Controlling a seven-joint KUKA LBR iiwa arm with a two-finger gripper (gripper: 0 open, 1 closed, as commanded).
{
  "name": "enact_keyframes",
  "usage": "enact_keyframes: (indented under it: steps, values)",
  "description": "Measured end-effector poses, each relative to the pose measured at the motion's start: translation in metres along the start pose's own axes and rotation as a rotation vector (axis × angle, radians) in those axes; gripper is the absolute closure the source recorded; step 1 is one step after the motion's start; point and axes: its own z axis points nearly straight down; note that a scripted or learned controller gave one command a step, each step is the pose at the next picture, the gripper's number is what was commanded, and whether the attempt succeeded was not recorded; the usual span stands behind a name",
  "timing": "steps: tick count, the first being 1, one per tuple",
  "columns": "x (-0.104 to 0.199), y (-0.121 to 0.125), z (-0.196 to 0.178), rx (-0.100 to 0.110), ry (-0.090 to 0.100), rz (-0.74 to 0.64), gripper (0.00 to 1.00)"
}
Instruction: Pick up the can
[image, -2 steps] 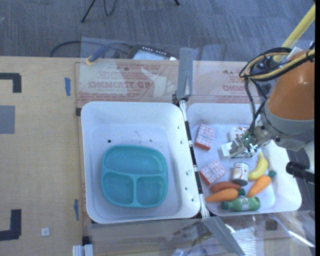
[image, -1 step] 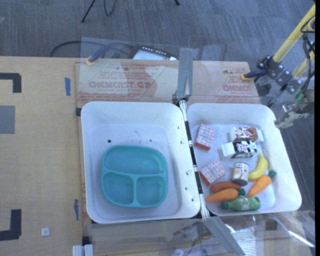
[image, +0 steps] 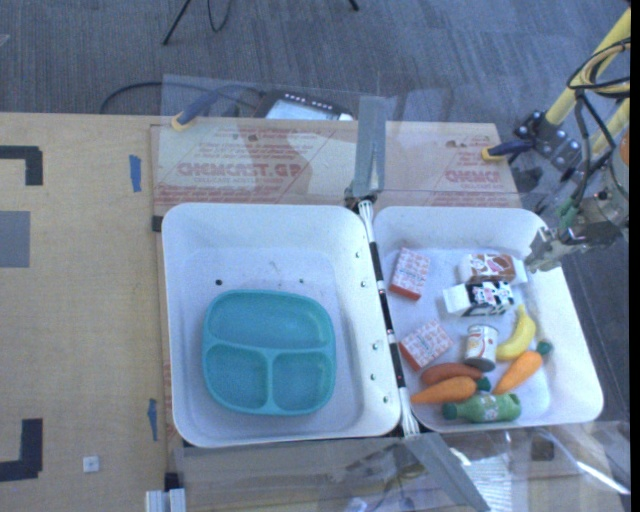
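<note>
Can (image: 481, 343) upright beside banana (image: 517, 335), label unreadable, end effector (image: 545, 252) at bin rim, grip state indiscernible

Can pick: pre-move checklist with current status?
1. Can located, in the right bin: ok.
2. Can upright or tipped: cannot tell.
3. Space around can: not ok; banana at one side, a carrot just below, red-checked packet at the other side.
4. Gripper over the can: not ok; it sits at the bin's far right rim, beside the carton.
5. Finger state: cannot tell.
6. Gripper carrying nothing: cannot tell.
</note>
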Motion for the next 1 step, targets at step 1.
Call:
enact_keyframes:
  steps: [1]
  values:
    - [-0.0725, 0.0545, -0.0539, -0.004, -0.003, -0.083, 1.0]
